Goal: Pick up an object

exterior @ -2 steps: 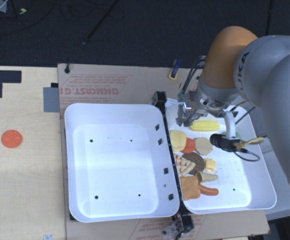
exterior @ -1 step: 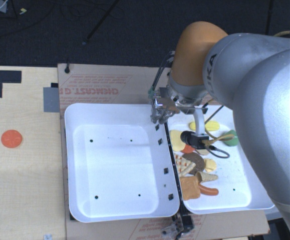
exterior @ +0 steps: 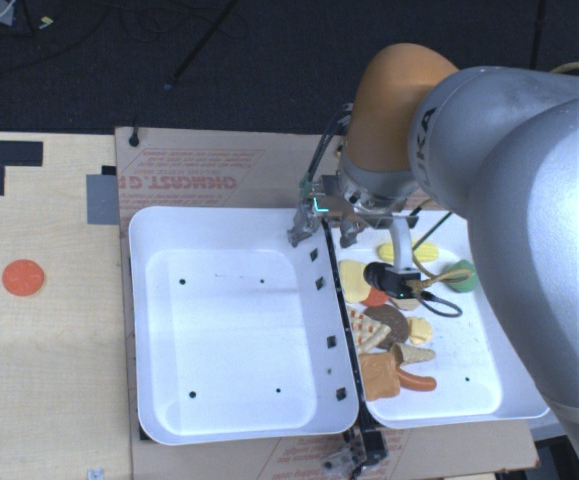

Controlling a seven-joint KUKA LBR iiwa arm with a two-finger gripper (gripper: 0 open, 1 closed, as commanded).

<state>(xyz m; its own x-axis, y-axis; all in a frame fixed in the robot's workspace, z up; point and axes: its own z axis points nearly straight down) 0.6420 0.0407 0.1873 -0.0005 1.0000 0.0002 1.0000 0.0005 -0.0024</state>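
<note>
My arm (exterior: 489,168) fills the right side of the camera view, its grey bulk and orange band hanging over the right bin (exterior: 489,393) and hiding a good part of it. Both bins sit on a cardboard sheet on the desk (exterior: 49,368). The left bin (exterior: 229,328) lies just beside the right one, their inner walls touching along a dark seam with clips.

The claw (exterior: 321,230) hangs at the far end of that seam, over the upper left corner of the right bin. I see two grey fingers (exterior: 300,230) pointing down, one on each side of the shared wall, with a clear gap and nothing between them, so I read the claw as spread and holding nothing.

What I can pick is the heap of play food (exterior: 384,328) in the right bin, crowded against its left wall. From the claw it lies toward the near edge of the bin and slightly to the view's right. The heap runs lengthwise along the wall, from a yellow piece (exterior: 353,276) nearest the claw, past a brown piece (exterior: 387,320), down to an orange block (exterior: 379,376) and a small sausage (exterior: 418,381) at the near end.

My judgement: the move turns on shifting the claw off the seam, rightward and nearer, before descending; dropping straight down would likely strike the wall. The yellow piece seems the shortest reach.
</note>
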